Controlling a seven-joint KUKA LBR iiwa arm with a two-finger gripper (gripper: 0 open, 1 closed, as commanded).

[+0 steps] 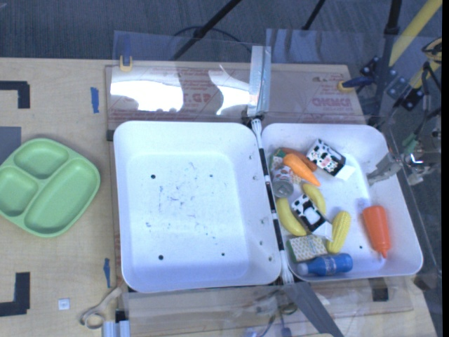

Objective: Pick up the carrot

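Grey gripper, grip state unclear, is hovering over the right bin, carrot lying left of it.

- white bins: two, the left bin and the right bin, side by side.
- green divided plate: one, with three compartments.
- carrots: two, a small carrot and a larger carrot.
- bananas: two, one longer, one shorter.
- corn cob: one.
- black-and-white patterned blocks: two, upper and lower.
- blue bottle: one.
- speckled sponge-like block: one.
- small tin can: one.
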